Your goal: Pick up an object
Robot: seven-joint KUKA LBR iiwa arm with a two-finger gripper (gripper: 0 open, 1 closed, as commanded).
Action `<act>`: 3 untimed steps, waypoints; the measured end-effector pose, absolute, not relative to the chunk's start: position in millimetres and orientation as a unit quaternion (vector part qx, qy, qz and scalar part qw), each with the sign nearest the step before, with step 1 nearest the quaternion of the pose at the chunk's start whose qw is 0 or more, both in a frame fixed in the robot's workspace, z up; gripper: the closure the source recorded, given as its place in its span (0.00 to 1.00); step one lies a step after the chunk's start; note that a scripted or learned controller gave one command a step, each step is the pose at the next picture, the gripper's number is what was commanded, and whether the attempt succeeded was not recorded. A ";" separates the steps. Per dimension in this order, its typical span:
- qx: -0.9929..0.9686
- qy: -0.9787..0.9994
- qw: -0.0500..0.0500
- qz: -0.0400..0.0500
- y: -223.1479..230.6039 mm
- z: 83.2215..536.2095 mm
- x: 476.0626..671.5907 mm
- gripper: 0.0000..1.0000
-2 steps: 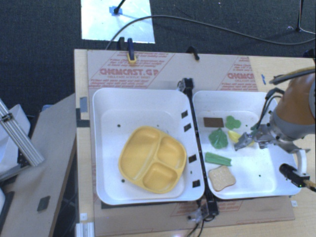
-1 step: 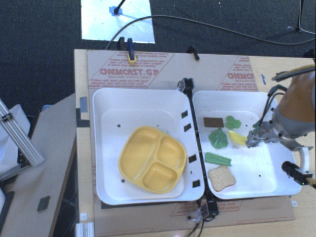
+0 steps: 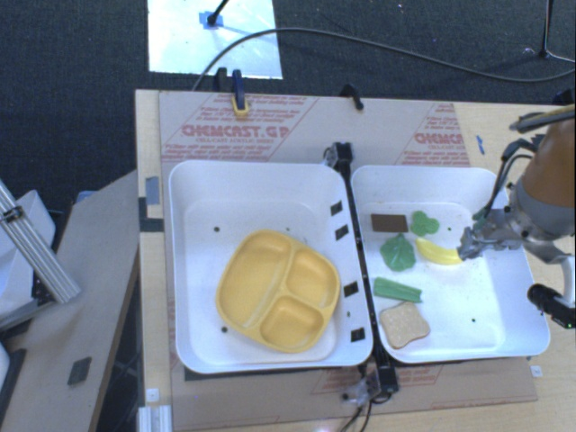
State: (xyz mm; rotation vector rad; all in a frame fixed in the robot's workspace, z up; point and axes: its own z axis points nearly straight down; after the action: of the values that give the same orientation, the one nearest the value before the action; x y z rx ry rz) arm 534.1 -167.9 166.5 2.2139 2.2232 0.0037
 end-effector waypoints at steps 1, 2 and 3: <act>0.706 0.709 0.002 0.001 -166.1 209.8 536.9 1.00; 0.705 0.709 0.004 0.002 -166.5 264.0 538.8 1.00; 0.704 0.710 0.001 0.001 -116.2 268.5 551.4 1.00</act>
State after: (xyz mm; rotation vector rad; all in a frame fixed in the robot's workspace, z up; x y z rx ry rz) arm 551.4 -116.2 268.5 2.2095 2.2298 0.0043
